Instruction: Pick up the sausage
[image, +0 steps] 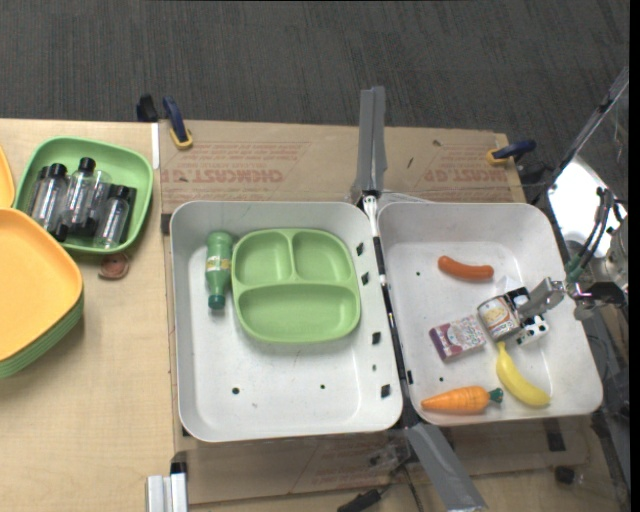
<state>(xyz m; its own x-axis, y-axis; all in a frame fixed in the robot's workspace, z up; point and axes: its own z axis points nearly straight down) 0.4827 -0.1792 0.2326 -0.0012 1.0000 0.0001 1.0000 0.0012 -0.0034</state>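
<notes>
The sausage (465, 267) is a short orange-red link lying flat in the upper middle of the right bin (440, 225), with bare bin floor around it. My gripper (548, 295) comes in low at the bin's right side, to the right of and below the sausage and apart from it. Its tip is close to a small tin (497, 315) and a black-and-white die (535, 328). Nothing is visible in its grasp.
The right bin also holds a purple pouch (458, 337), a banana (522, 379) and a carrot (460, 401). In the left bin (290, 400) lie a green divided plate (295, 285) and a green bottle (218, 268). A tray of bottles (85, 195) and orange plates (30, 290) sit far left.
</notes>
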